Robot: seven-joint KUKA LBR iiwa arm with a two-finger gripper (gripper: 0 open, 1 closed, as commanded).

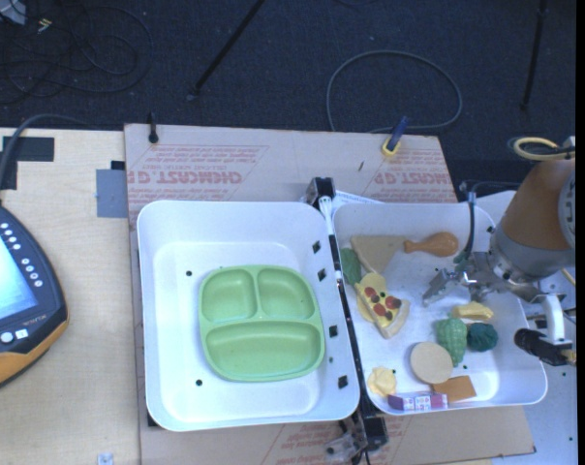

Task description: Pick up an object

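My gripper [442, 287] hangs low over the middle of the right bin [525, 390], with its fingers apart and nothing between them. Just below and to its right lies a small yellow piece [473, 310]. A pizza slice [382, 304] lies to the gripper's left, and a chicken drumstick [433, 245] behind it. A tan wedge [374, 252] and a green piece [351, 263] sit at the bin's back left. Nearer the front are a light green broccoli [453, 337], a dark green lump [482, 336], a round tan biscuit [431, 362] and an orange block [455, 389].
The left bin [167, 260] holds a green divided plate [261, 320]. A yellow bit [381, 381] and a purple strip [416, 401] lie at the right bin's front edge. A control pendant [7, 294] rests on the bench at far left. The arm [537, 223] comes in from the right.
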